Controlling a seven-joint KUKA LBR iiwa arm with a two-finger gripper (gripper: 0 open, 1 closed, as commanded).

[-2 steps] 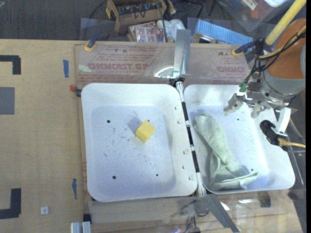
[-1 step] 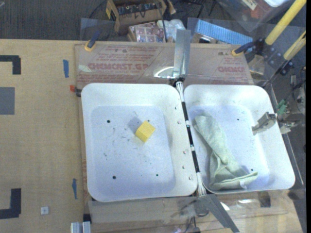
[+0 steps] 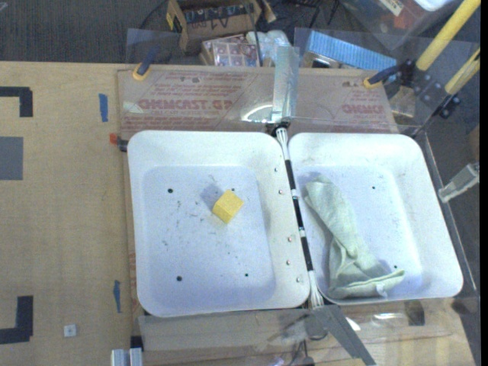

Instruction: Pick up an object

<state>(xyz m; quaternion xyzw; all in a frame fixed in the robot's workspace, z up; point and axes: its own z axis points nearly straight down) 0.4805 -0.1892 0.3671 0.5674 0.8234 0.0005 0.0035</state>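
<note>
A small yellow block [image 3: 227, 206] lies near the middle of the left bin [image 3: 152, 158]. A crumpled pale green cloth [image 3: 343, 239] stretches from the centre of the right bin [image 3: 412, 174] down toward its near left corner.
A raised divider [image 3: 296, 212] with a cable runs between the two bins. A clear plastic sheet over cardboard [image 3: 229, 101] lies behind the bins. Clutter and yellow-handled clamps [image 3: 450, 29] stand at the back right. Wooden benchtop [image 3: 53, 227] extends to the left.
</note>
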